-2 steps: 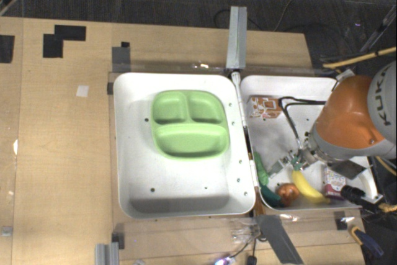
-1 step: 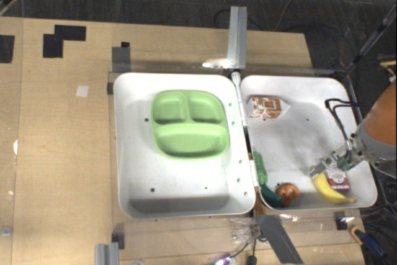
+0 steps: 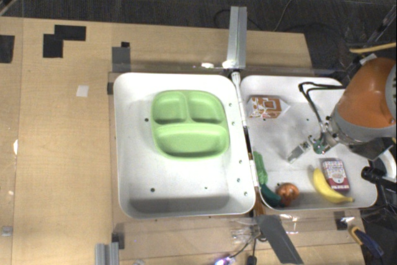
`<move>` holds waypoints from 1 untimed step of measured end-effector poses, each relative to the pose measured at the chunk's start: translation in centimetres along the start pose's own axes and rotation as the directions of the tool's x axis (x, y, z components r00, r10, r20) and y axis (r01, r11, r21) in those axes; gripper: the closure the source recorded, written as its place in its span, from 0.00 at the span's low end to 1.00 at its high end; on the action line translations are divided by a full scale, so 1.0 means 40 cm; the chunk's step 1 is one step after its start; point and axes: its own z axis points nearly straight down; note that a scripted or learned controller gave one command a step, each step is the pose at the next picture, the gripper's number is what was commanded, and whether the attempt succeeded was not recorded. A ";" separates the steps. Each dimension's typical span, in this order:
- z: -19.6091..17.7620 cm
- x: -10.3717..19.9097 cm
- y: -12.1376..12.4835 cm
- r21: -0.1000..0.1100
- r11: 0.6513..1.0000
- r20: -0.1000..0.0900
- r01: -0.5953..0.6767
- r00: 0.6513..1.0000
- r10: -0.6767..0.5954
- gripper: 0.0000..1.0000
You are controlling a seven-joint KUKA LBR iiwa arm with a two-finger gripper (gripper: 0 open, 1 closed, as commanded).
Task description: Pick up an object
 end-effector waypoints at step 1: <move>-0.140 0.030 -0.008 0.014 0.980 -0.006 -0.198 0.980 0.198 0.00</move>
